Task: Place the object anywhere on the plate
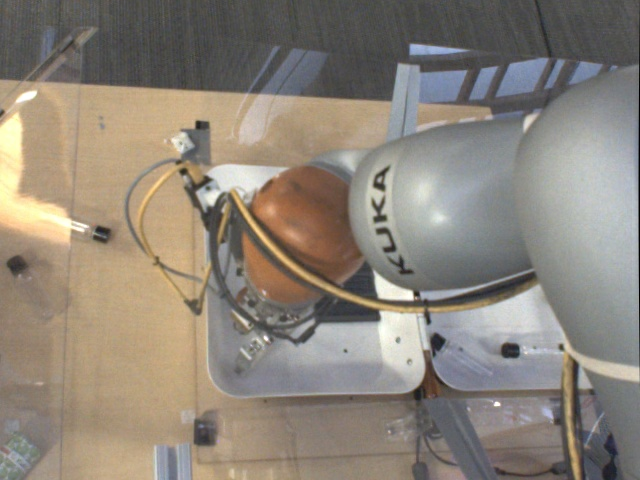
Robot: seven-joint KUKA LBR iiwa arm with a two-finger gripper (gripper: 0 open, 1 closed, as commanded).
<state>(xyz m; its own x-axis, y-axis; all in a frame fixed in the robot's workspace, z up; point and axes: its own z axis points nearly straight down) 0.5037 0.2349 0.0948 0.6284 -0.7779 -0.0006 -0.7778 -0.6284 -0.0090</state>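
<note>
From above, the left bin (pixel 300 380) is largely covered by the grey arm (pixel 450 218) and its orange band (pixel 300 233), with cables (pixel 165 223) looped over the bin's left rim. The gripper (pixel 255 343) is seen near the bin's front; its state cannot be told. The object and plate cannot be made out. A small dark item (pixel 510 349) lies in the right bin (pixel 490 373).

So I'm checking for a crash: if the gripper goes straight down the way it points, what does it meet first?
Probably the bare white floor of the left bin. The gripper hangs low over it, though the arm hides much of the bin, so depth is uncertain.
</note>
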